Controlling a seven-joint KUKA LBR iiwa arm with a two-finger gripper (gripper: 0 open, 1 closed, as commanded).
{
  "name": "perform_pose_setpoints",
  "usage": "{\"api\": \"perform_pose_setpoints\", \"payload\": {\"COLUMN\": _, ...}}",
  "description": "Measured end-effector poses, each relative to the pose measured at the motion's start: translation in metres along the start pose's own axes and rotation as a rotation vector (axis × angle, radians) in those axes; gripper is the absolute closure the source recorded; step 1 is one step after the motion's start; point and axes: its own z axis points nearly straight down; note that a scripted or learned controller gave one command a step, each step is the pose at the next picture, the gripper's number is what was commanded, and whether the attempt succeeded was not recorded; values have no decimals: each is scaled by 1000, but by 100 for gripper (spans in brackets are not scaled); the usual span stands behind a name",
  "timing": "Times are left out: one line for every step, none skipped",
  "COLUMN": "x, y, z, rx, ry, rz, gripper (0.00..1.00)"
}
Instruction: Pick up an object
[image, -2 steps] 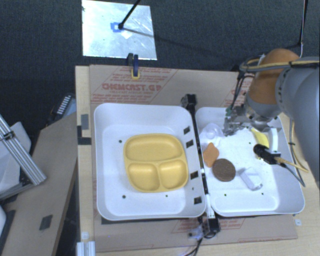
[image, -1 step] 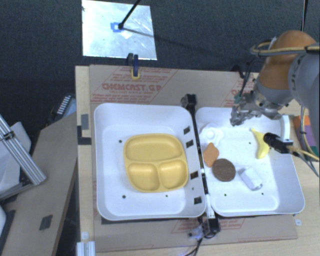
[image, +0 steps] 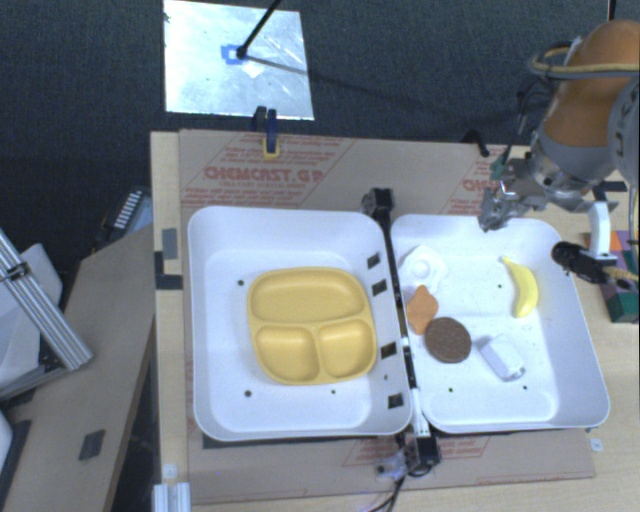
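Banana: yellow, smooth, curved like a crescent; it lies in my right bin, toward its far right side, well apart from my pincer.
Brown disc: round, flat, dark and matte, like a cookie; near the middle of the right bin, just beside the orange piece.
Orange piece: small, lumpy, dull orange-tan; close to the divide between the bins.
White pieces: a pale rounded one near the bin's far left, and a boxy pale one just right of the disc.
Yellow tray: glossy plastic, rounded corners, three compartments; it sits in my left bin.
My pincer: over the far edge of the right bin, holding nothing; I cannot tell how its tips stand.
Bench: flat brown cardboard with red print.
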Motion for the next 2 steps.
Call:
{"api": "perform_pose_setpoints", "payload": {"x": 0, "y": 2, "z": -39, "rx": 2, "ry": 1, "rz": -1, "gripper": 100}}
{"api": "perform_pose_setpoints", "payload": {"x": 60, "y": -10, "z": -31, "rx": 8, "ry": 3, "rz": -5, "gripper": 100}}
